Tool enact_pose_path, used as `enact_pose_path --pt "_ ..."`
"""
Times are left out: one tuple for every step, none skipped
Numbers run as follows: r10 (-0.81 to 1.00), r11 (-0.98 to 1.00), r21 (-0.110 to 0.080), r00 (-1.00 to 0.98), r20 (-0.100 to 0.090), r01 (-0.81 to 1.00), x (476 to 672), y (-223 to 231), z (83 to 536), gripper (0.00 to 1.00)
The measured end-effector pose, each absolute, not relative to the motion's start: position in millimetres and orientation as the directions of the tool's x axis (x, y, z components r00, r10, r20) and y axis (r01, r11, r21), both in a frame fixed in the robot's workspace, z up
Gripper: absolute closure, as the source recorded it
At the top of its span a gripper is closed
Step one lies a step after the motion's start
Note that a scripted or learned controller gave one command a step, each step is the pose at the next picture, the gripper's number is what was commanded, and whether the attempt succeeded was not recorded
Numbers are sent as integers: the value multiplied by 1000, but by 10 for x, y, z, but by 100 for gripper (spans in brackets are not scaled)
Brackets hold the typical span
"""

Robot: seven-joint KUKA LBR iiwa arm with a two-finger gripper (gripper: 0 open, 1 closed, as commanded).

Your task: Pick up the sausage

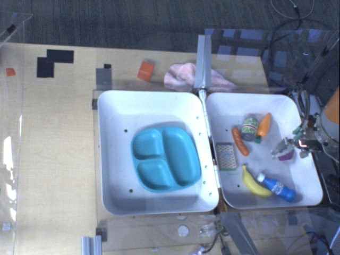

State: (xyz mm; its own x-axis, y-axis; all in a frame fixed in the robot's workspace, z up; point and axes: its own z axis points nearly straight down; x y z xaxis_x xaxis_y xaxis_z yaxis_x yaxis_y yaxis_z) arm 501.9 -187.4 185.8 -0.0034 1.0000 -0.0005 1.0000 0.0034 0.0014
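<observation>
Sausage (240, 141) lies in the right bin (228, 108), in its upper left part: a short reddish-orange link with rounded ends, lying slantwise from upper left to lower right. White floor shows along its left side, toward the bin's left wall.

Going left to right: the wooden desk (53, 142) is open on the far left of the frame. The left bin (114, 110) holds a blue divided plate (166, 158) near its middle, with bare white floor all round it. Behind the bins, at the upper middle, sit an orange block (145, 70) and a pink cloth (183, 76).

In the right bin, a grey mesh pad (226, 156) lies just below the sausage, near the left wall. A small green can (249, 127) stands just right of the sausage, with a carrot (263, 126) beside it. A banana (254, 183) and a blue bottle (277, 188) lie along the lower part. The bin's middle floor is open.

The gripper (287, 147) hangs at the right side of this bin, well apart from the sausage, over a small purple thing (286, 155); how far its fingers are spread I cannot tell.
</observation>
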Motion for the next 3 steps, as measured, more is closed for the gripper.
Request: enact_pose_path --pt "989 -145 1 145 0 989 5610 -1284 1156 0" --pt "999 32 14 -32 -4 999 5912 -1056 893 0" --pt "999 33 23 -33 -7 999 5944 -1058 1002 100"
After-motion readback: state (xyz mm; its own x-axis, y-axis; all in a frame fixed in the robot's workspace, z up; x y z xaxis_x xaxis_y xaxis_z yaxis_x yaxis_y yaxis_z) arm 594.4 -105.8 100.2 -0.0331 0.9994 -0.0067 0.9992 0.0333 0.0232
